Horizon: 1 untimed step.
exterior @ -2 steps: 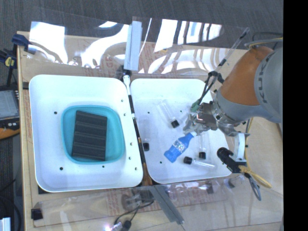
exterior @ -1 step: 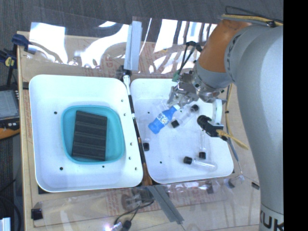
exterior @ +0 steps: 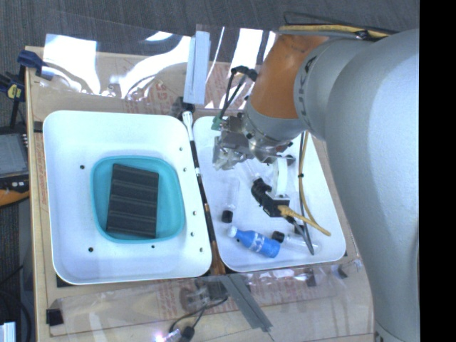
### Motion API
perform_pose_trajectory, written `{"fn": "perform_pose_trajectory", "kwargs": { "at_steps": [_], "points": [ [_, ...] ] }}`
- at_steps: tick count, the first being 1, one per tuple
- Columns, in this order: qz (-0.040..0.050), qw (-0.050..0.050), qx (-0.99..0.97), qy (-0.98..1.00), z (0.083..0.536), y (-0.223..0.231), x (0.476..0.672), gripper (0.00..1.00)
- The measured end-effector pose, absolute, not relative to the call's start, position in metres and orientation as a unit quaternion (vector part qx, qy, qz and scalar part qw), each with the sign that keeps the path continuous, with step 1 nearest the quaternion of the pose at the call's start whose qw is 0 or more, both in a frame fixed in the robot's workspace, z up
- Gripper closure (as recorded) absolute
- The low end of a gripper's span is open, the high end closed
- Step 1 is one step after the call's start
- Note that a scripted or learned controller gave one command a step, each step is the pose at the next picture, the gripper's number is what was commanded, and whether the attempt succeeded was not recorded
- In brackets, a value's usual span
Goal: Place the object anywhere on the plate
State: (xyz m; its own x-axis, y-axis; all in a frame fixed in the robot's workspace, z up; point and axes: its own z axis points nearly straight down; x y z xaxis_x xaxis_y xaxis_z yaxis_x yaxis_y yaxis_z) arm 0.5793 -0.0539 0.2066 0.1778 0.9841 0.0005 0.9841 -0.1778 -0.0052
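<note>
A teal plate in the left bin already bears a dark ribbed block. Over the far part of the right bin hangs the gripper, clenched or released impossible to tell, nothing visibly held. This looks like the picking stage: the blue bottle, the likely object, lies nearer, awaiting descent, grasp and a carry left.

Two bins sit side by side on the desk. In the left bin lies a plate, with a block on it. In the right bin a bottle lies near the front wall, and the hand hangs over the bin's back part.
</note>
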Motion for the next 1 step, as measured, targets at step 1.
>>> {"fn": "perform_pose_trajectory", "kwargs": {
  "at_steps": [1],
  "points": [
    [0.0016,0.002,-0.768,-0.641,0.2066,-0.0543,0.5792,0.0]
  ]
}}
